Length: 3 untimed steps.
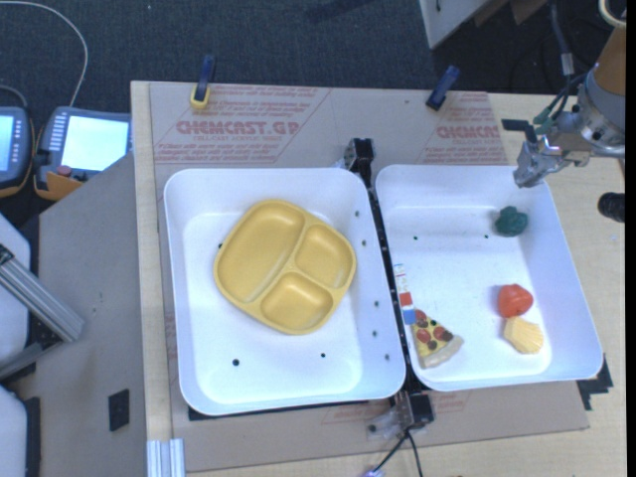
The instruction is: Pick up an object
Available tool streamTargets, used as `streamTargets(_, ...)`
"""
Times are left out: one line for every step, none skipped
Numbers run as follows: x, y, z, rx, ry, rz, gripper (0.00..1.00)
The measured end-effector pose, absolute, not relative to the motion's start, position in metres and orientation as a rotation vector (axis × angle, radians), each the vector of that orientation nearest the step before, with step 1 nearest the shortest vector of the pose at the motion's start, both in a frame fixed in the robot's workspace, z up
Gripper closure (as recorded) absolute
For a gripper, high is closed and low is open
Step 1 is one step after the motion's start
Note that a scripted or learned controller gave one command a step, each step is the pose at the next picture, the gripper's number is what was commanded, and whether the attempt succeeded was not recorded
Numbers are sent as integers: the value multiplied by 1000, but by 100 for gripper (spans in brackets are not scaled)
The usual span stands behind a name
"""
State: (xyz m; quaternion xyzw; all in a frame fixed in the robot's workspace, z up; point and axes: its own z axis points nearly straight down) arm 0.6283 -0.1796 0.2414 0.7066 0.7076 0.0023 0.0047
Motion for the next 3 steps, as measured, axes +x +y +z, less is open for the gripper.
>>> streamTargets(629,-180,263,2216,2219,4,100)
streamTargets(621,-130,248,2219,2229,-1,100)
streamTargets(621,-73,252,2216,2231,2,100)
